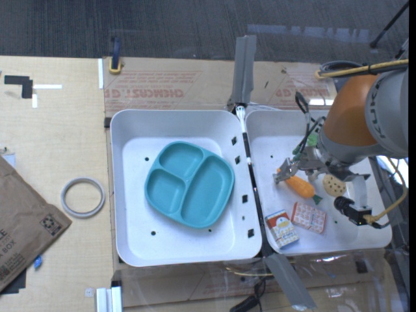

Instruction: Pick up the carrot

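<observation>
I see the bench (pixel 52 129), light wood, with cardboard under the two white bins. Left bin (pixel 120 194) holds a teal divided plate (pixel 189 184), tilted diagonally, three compartments, nothing in them that I can make out. Right bin (pixel 273 125) is where the arm (pixel 367 119) reaches in from the right, grey body with the orange band sitting over the bin's upper right part and hiding the floor beneath it.

The gripper (pixel 290 169) is low in the right bin, pointing left and down, just above and left of the carrot (pixel 300 186). Whether its tips are spread or pressed together I cannot tell; too small and dark. I see nothing between them.

The carrot lies on the bin floor near the middle of the right bin, orange, slanting down to the right, very close to the gripper. Just right of it is a round tan cookie-like piece (pixel 334 186). Below it, a flat red-patterned packet (pixel 309 218) and a small carton (pixel 282 229) near the front left corner. Out on the bench, left of the bins, a tape ring (pixel 82 196) and a brown cardboard sheet (pixel 23 223).
</observation>
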`<action>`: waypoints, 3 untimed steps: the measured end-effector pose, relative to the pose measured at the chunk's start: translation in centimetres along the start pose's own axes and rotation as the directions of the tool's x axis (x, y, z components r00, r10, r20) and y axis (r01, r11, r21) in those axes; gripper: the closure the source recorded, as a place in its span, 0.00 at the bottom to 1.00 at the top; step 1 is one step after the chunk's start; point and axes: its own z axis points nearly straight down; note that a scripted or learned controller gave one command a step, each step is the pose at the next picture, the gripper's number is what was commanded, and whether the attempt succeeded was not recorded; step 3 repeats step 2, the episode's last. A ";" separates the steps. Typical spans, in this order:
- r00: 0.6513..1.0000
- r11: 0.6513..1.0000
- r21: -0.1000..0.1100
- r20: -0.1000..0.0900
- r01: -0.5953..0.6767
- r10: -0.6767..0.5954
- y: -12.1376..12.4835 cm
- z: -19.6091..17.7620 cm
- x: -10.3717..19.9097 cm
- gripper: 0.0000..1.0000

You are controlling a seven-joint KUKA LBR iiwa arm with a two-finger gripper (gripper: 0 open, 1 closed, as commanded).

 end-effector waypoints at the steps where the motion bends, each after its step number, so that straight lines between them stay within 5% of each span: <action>1: 1.000 1.000 0.001 0.001 -0.005 0.005 0.0 -0.8 -0.1 1.00; 2: 0.987 0.987 -0.001 0.001 0.161 -0.161 1.4 -14.3 3.9 1.00; 3: 0.987 0.987 -0.001 0.001 0.161 -0.161 1.4 -14.3 3.9 1.00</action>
